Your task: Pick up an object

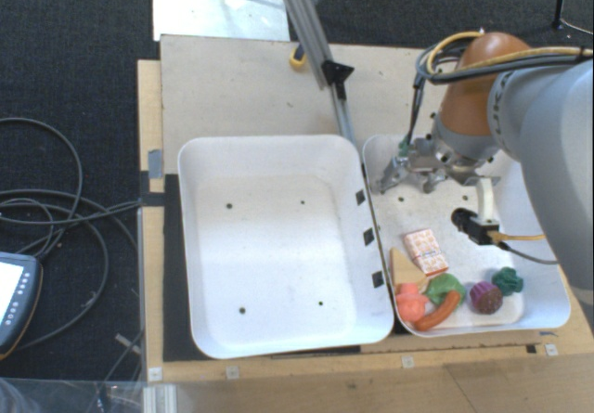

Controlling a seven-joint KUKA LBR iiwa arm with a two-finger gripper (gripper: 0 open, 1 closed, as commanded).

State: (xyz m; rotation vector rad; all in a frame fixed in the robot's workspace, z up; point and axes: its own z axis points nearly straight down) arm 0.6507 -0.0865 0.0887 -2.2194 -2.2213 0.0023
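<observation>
My gripper (409, 181) hangs over the back left part of the right bin (548, 314), its fingers spread open with nothing between them. Several small objects lie clustered at the front of that bin, well in front of the gripper. These include a pink and white box (425, 251), a yellow wedge (403, 266), an orange-red round piece (409, 302), a red sausage-like piece (438, 311), a green leafy piece (446, 286), a purple ball (484, 297) and a dark green piece (507, 280).
The left bin (200, 161) adjoins the right one along a shared wall with black clips (368, 237). A grey pole (306, 17) slants over the bench behind the bins. A black cable connector (470, 224) hangs from the arm above the right bin.
</observation>
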